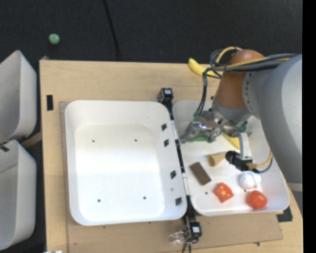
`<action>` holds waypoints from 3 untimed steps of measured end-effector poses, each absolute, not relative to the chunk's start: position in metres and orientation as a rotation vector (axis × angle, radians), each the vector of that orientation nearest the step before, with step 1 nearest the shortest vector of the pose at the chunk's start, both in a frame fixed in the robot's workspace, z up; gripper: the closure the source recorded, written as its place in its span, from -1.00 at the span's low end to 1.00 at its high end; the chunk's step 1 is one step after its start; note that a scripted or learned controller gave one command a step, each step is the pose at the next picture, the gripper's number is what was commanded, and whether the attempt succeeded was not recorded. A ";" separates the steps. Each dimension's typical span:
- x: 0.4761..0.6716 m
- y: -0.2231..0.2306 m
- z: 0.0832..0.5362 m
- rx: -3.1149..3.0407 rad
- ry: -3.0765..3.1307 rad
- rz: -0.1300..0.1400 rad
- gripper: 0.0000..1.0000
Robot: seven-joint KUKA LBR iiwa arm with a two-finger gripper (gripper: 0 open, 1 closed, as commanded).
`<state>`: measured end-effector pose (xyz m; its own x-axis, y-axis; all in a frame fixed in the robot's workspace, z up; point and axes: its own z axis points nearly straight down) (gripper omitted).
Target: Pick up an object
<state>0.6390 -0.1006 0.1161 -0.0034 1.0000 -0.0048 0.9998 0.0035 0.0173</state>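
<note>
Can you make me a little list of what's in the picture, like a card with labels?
Left bin: white, nothing seen inside
Right bin: white, holds the toys
Toys: brown block, two red pieces, white ball, tan wedge, green thing
Arm: reaches in from the right
Gripper: low in the right bin, over the green thing
Floor: green ball

You cannot tell how the claw [200, 131] stands; the arm [268, 104] covers much of the right bin [276, 202], and a green thing [200, 137] beneath it stays mostly hidden.
</note>
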 end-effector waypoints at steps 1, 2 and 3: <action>0.675 -0.116 0.113 2.201 2.213 0.024 1.00; 0.694 -0.065 0.211 2.203 2.221 0.020 1.00; 0.661 0.070 0.226 2.205 2.237 0.014 1.00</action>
